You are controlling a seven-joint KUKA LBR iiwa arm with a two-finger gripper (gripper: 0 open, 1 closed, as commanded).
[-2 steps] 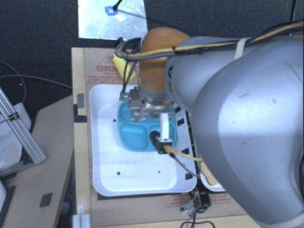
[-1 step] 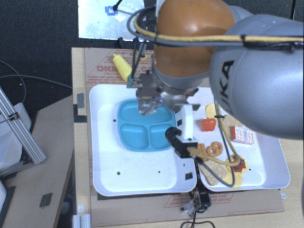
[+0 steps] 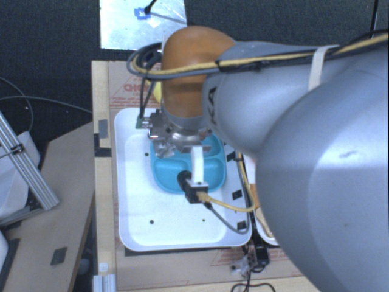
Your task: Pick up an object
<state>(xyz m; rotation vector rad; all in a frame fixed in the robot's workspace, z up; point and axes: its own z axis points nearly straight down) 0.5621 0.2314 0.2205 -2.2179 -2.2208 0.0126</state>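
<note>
Dark speckled floor behind, a cardboard-topped worktop in front, carrying a shallow white bin on the near left. Inside that bin, toward its far right part, a blue dish-like object with a raised rim and what looks like a divider, partly covered by the arm. Directly over it, the end effector, hanging from the orange band and grey wrist; state of grasp impossible to tell from here, the tips being hidden under the metal flange. A white strap and black connector with a yellow cable trailing across the blue object's near edge.

For doing this step well, by judgement: aim at the rim or divider rather than the flat floor of the dish, since a broad shallow shape offers little else to pinch. Descend straight, centre across the thin wall, close firmly, then lift slowly to check against slipping or tilting. Watch the trailing cable for snagging on the rim.
</note>
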